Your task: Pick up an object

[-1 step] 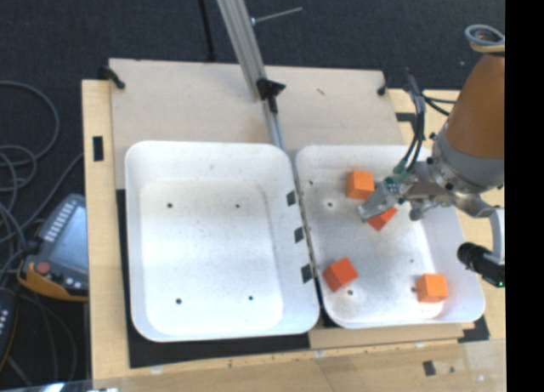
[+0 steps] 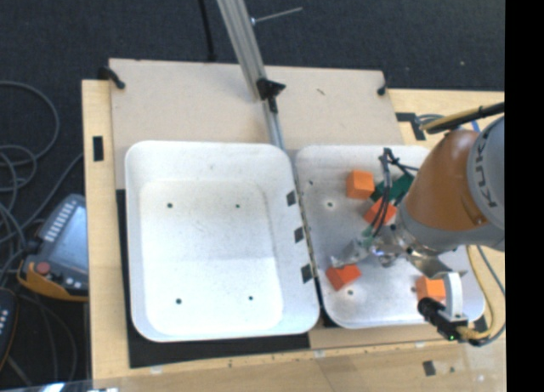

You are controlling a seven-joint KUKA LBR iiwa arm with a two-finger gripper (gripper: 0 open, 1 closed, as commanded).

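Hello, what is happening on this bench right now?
A grey and orange robot arm reaches from the right into the right bin. Its claw is low inside that bin, close to an orange block. Another orange block lies further back in the same bin. From this view I cannot tell if the claw holds anything. The left bin sits beside it.

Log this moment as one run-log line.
arm: over right bin | gripper: low in the bin, near orange block | hold: none seen | other orange block: on bin floor | left bin
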